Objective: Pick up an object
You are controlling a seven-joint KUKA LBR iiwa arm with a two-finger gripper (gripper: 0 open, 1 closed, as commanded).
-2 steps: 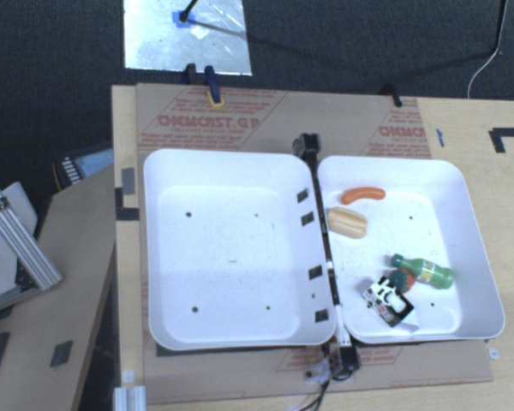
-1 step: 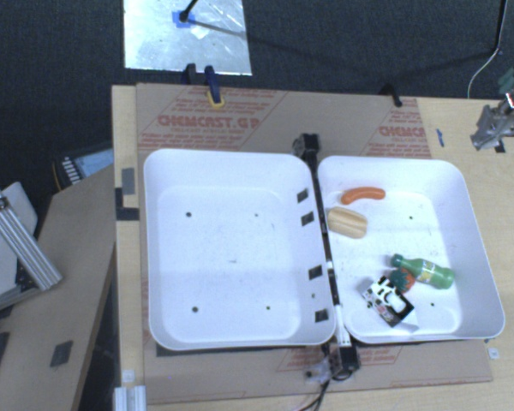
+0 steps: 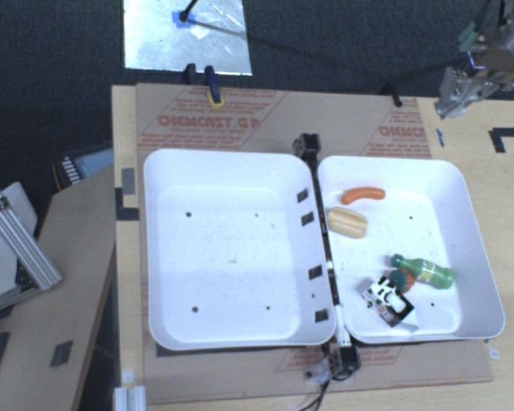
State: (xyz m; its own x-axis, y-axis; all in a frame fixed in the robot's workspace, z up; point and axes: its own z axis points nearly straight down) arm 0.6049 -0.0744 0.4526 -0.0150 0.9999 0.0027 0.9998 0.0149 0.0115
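Our end effector [image 3: 463, 88] waits beyond the right bin [image 3: 475, 255]; we cannot tell its state. We should descend straight over the sausage [image 3: 362, 195], which lies apart from the bun [image 3: 347, 223].

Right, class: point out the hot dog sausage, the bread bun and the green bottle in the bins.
sausage [image 3: 362, 195], camera view, middle of its orange length.
bun [image 3: 347, 223], camera view, centre of its tan top.
green bottle [image 3: 425, 271], camera view, middle of its body.

Four small objects [image 3: 385, 251], right bin [image 3: 471, 221]
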